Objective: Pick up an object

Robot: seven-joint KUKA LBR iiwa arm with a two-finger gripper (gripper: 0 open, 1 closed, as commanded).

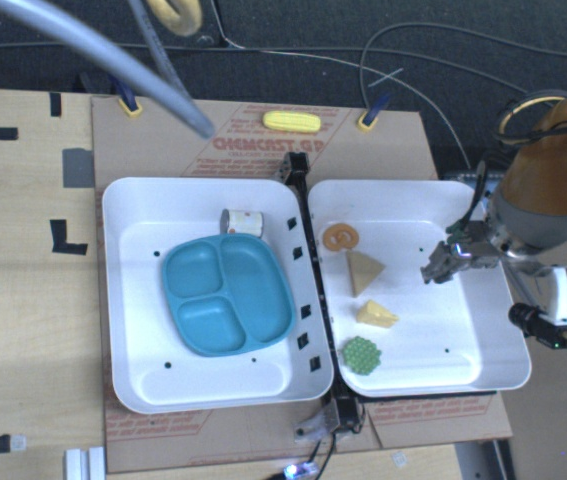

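The arm enters from the right side of the scene, its grey body and orange band sitting above the right rim of the right bin. The gripper hangs over the right portion of that bin, pointing left and slightly toward the near side. The fingers are dark and small against the white floor of the bin; whether they are spread or closed cannot be told, and nothing is seen between them.

Right bin contents, all to the left of the gripper and apart from it:
- A tan wedge-shaped object lies near the bin's middle-left.
- A small brown ring-shaped object lies just beyond it, toward the far left corner.
- A pale yellow chunk lies nearer the camera than the wedge.
- A round green object with a bumpy surface lies near the front left corner.

The wedge is the item closest to the gripper, with bare bin floor between the two.

Left bin contents:
- A blue divided plate with three compartments occupies the centre.
- A small cylindrical can lies on its side, touching or just beside the plate's far edge.

Both bins rest side by side on a cardboard sheet laid on the surface. A yellow object lies on the cardboard beyond the bins. Dark cables run across the far area.
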